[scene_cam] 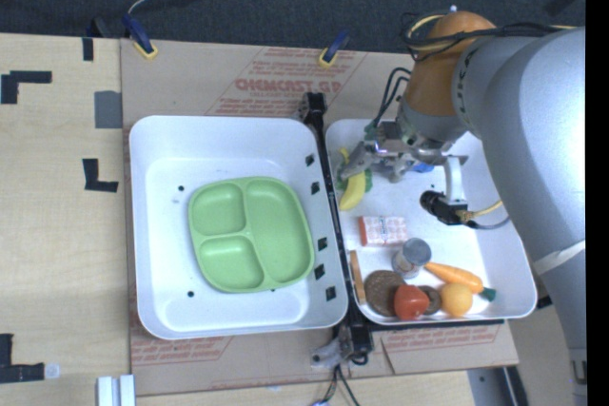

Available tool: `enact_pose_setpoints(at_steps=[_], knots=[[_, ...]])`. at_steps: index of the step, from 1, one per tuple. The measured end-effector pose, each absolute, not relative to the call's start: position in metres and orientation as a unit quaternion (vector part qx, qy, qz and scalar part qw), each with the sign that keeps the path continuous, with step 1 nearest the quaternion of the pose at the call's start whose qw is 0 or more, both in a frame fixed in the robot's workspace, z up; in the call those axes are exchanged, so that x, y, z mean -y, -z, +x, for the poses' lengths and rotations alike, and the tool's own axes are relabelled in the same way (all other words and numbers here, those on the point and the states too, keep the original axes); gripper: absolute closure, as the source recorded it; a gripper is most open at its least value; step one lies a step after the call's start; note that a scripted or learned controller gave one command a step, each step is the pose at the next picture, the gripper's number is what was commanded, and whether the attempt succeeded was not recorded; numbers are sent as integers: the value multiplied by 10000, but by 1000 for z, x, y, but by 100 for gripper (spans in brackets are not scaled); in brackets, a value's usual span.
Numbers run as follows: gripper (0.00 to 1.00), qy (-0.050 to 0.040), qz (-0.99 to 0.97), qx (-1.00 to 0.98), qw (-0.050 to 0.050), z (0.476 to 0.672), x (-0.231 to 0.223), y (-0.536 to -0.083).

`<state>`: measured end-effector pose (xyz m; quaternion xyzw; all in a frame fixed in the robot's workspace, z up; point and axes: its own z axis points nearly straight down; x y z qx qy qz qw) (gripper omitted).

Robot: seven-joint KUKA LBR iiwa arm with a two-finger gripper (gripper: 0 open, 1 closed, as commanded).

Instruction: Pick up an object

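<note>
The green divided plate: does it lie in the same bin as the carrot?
No, the green divided plate lies in the left bin, while the carrot lies in the right bin.

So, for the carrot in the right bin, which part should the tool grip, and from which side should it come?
Grip the carrot around its thick middle, coming straight down from above. It lies flat and slanted, so the tool should close across its narrow width. The lemon and the tomato sit close on the near side, while the far side looks freer.
</note>
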<state>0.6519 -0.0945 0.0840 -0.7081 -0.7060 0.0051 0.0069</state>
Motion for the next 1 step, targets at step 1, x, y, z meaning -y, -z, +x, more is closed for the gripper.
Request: enact_pose_setpoints(at_steps=[1], knots=[[100,8,-7068,7074,-23,657,94,-97]])
